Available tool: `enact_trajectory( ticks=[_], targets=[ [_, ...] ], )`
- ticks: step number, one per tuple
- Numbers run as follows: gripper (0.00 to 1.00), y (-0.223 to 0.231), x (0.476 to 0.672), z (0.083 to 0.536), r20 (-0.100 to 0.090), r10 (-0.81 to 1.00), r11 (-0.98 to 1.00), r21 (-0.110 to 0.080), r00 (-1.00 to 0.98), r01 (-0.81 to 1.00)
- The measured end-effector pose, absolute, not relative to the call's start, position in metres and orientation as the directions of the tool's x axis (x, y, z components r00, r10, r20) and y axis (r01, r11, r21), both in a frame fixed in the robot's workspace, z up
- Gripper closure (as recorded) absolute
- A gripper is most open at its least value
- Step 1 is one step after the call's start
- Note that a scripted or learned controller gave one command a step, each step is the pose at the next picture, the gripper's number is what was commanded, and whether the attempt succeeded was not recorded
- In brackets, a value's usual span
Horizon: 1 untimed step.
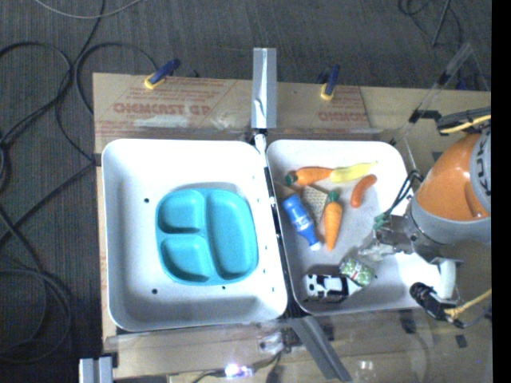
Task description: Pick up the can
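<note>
Camera view: can [356, 270] lies at 5 o'clock in right bin [395, 292], just beside cow-patterned toy [325, 286]. Pincer [382, 242] is seen above-right; state cannot be told. Risk judged: neighbouring toy nudged, can rolled away.

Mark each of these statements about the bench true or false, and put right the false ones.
1. The blue divided tray lies in the left bin. True.
2. The can stands in the left bin. False: it lies in the right bin, near the lower right corner.
3. Two carrots lie in the right bin. True: a second carrot lies nearer the top wall.
4. The blue bottle rests on the tray. False: it lies in the right bin, just left of the upright carrot.
5. The gripper hangs over the right bin's right side, just above and to the right of the can. True.
</note>
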<state>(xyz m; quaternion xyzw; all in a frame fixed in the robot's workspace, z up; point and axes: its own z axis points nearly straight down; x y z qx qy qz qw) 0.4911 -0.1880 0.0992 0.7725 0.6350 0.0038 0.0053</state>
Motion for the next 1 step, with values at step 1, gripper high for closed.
enact_trajectory(
  ticks=[1],
  targets=[
    [1.0,-0.1881,0.4964,0.0911,0.002,0.96,-0.279,0.003,0.279,0.96]
  ],
)
